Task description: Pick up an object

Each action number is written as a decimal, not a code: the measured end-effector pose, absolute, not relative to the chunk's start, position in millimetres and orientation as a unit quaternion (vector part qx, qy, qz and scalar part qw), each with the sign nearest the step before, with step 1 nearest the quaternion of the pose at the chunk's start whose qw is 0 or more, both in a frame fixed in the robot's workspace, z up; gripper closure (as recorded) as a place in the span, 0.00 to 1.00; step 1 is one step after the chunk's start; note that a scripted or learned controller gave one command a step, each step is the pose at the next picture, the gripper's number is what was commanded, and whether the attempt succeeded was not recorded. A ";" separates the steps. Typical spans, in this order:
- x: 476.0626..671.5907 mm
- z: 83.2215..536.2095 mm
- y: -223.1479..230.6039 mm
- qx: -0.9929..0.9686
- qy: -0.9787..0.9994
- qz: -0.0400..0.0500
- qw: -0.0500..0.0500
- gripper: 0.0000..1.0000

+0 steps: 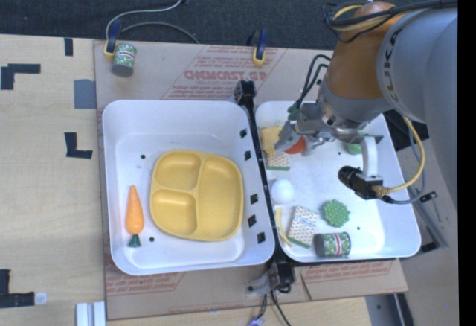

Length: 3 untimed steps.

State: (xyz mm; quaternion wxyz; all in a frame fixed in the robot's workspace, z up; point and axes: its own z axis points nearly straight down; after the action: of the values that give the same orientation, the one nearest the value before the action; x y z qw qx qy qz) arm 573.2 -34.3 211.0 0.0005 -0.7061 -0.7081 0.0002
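Nearest the lens, at the front edge of the right bin [401,243], a small can [332,244] lies on its side, green-labelled with a dark end. Just behind it sits a green knobbly round piece [335,212], and to its left a patterned wedge-shaped packet [300,225] with a yellowish strip along its edge. A white ball [282,190] rests close to the divider between the bins. Further back in that bin, near the divider, a yellow piece [271,135] and a pale checked item [278,161] lie together. The arm [372,56], grey with an orange band, comes in from the right and bends down over the back half of the right bin. Its tool [301,140] is low among the clutter there, with a small red-orange object [296,146] right at its tip; cannot tell how far apart the jaws stand, nor whether the red piece is actually gripped. A bit of green [354,147] shows beside the wrist. The left bin [119,138] holds a yellow divided plate [197,195] in the middle, and a toy carrot [134,214] lies just to the plate's left, apart from it, green end toward the front. On the worktop [44,138] behind the left bin stands a second small can [123,59].
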 end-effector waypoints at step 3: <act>513.7 191.6 24.6 -0.707 -0.708 0.001 0.001 1.00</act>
State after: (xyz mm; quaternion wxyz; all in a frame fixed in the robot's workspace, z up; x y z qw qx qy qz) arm 513.7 24.6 191.6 0.0009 -0.7066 -0.7076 0.0011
